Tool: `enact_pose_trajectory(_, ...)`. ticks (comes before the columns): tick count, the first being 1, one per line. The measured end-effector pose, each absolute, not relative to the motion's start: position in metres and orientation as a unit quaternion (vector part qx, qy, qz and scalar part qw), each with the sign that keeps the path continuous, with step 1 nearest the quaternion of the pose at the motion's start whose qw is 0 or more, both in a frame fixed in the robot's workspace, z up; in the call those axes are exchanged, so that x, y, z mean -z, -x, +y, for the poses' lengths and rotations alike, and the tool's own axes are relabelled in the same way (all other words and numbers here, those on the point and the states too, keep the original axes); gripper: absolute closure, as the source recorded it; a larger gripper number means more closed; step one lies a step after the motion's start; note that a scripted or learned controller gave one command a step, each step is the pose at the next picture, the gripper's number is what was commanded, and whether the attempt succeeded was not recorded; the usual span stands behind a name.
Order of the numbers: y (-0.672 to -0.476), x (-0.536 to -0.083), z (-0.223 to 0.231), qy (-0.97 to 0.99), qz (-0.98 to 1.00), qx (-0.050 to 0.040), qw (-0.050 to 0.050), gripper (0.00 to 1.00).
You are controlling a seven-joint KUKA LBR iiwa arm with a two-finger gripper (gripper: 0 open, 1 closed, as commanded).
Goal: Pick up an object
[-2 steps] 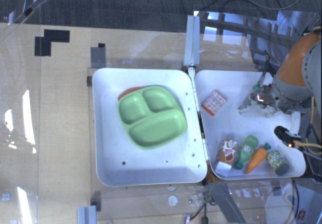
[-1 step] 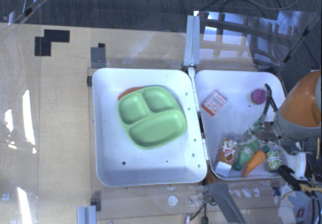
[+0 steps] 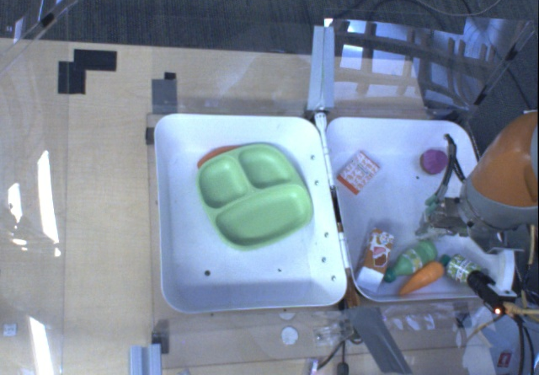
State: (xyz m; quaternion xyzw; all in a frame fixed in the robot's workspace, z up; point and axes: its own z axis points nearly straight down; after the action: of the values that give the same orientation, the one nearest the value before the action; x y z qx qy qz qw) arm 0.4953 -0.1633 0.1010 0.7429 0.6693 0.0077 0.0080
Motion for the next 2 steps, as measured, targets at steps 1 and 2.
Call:
enact_pose_trajectory(1, -0.495, -0.101, -0.163, -0.743, 0.669, -0.0075, 0.008, 0.0)
enact_pose_trajectory(2, -0.492, -0.089, -0.122, -0.698, 0.716, -0.0043, 0.007, 0.0)
